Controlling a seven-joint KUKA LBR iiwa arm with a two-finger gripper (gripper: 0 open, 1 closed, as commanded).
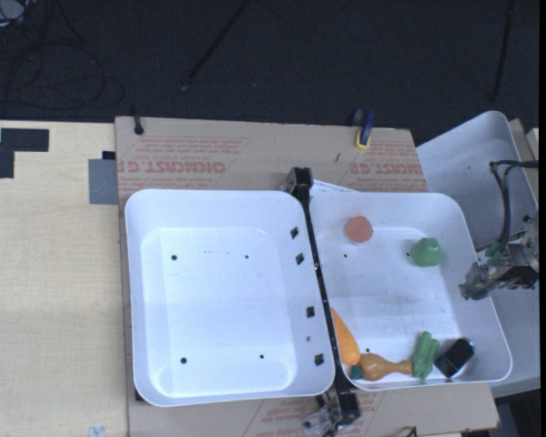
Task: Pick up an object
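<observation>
camera view: cardboard [255,153] under bins printed "chemcast", upside down; hand [488,279] beside right bin [382,209]

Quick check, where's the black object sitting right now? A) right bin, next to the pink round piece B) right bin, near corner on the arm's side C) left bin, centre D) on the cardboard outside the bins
B: the black object lies in the right bin at its near corner on the arm's side, just beside the green piece, far from the pink round piece.
</observation>
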